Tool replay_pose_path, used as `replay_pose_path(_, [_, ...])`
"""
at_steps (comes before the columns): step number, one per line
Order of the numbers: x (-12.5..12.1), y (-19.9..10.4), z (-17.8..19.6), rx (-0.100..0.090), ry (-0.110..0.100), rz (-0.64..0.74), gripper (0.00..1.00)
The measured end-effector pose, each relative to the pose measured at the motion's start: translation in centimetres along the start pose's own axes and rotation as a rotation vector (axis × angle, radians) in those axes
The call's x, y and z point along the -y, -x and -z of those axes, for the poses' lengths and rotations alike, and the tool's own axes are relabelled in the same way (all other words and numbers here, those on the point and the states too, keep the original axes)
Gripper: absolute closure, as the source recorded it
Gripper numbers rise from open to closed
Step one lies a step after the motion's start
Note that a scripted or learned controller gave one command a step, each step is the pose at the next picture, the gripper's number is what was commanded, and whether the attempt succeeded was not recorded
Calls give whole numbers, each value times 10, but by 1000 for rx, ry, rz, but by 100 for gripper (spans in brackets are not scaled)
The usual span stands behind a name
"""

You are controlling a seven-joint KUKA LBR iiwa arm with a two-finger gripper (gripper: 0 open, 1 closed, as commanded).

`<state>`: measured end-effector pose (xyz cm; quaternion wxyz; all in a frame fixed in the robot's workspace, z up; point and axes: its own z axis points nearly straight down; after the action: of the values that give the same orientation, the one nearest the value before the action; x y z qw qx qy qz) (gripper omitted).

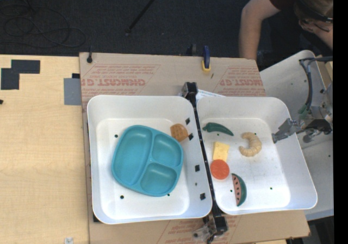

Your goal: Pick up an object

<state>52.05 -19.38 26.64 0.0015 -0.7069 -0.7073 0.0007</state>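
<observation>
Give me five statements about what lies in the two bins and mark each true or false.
1. The teal plate lies in the left bin. True.
2. The croissant lies on the plate. False: it lies in the right bin, apart from the plate.
3. The orange disc touches the yellow block. True.
4. The watermelon slice lies in the left bin. False: it lies in the right bin, near the front.
5. The gripper holds the green pepper. False: the pepper lies on the bin floor near the divider, and the gripper is at the bin's right rim, far from it.
</observation>
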Motion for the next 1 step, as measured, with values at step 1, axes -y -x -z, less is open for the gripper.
replay_pose_path(1, [-58,-47,-8,0,3,5,0])
